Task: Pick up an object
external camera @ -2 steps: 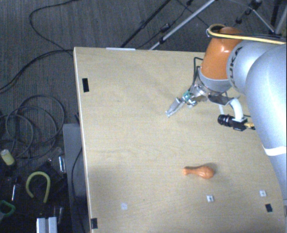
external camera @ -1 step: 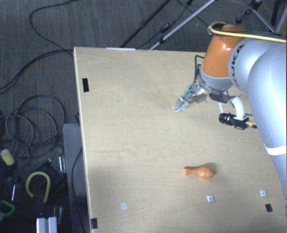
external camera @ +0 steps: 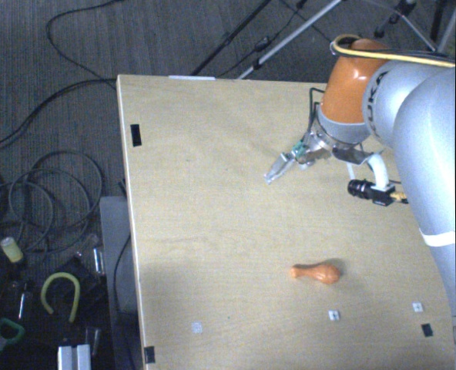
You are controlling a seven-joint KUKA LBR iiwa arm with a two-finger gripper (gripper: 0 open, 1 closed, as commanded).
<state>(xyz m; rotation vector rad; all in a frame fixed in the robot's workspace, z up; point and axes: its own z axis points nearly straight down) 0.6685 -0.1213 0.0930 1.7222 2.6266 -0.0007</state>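
Observation:
An orange, pear-shaped object (external camera: 317, 272) lies on its side on the tan board (external camera: 212, 230), toward the front right, with its narrow end pointing left. My gripper (external camera: 277, 171) hangs over the board's middle right and points down and to the left. It stands well behind the orange object, clearly apart from it. Nothing shows in the gripper. The grey arm with its orange band (external camera: 350, 87) reaches in from the right.
A small black part (external camera: 373, 192) juts from the wrist. Small markers (external camera: 333, 314) sit near the board's front right edge, and a black tab (external camera: 135, 135) sits at its left edge. Cables and tools (external camera: 51, 284) lie on the floor to the left.

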